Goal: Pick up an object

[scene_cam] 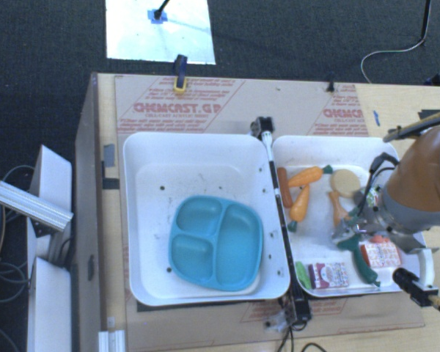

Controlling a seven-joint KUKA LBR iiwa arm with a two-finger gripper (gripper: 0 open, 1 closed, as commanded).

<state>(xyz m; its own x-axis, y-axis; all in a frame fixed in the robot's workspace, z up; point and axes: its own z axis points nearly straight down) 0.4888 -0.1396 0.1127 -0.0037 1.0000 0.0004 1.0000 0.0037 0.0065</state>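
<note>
From the overhead camera I see the worktop [205, 97] covered in printed cardboard, carrying two shallow white bins side by side. The left bin [150, 160] holds a blue divided plate [216, 242] lying flat toward its near right part, its lower edge close to the bin's near wall.

The right bin [308, 149] holds the small items I could go for. Near its left wall lies a thin reddish sausage-like piece [284, 187], and just beside it two carrots: one [306, 176] lying across, pointing toward the middle of the bin, and one [301, 204] slanting down below it. A pale round biscuit-like piece [345, 182] sits to the right of them. Along the near wall I see a small green piece [302, 276], a red-and-white packet [329, 275] touching it, and a second red-and-white packet [381, 254] farther right with a dark green vegetable [361, 261] beside it.

My arm [422, 189] reaches in from the right, its orange band over the bin's right part. The gripper [350, 229] is low over the bin's middle, just above the dark green vegetable. I cannot tell whether the jaws are spread or pressed together, nor whether they touch anything.
</note>
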